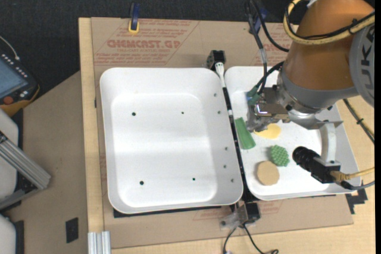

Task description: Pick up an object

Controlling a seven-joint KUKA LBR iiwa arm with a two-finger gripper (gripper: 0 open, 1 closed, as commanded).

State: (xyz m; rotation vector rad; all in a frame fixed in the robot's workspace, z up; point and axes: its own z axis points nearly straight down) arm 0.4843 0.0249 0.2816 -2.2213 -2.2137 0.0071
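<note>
**As the Arm Bends Over the Right Bin**

While the grey-and-orange arm (324, 38) leans in from the right, its gripper (259, 121) hangs low in the right bin (297, 192). It is just above a yellow piece (272, 131) and close beside a green bar (244, 135) that lies along the bin's left wall. Whether the gripper is spread or closed, I cannot tell from where I stand. Nearer the front lie a knobbly green ball (278, 155) and, just beside it, a tan disc (268, 173). The left bin (161, 140) sits alongside.
</note>
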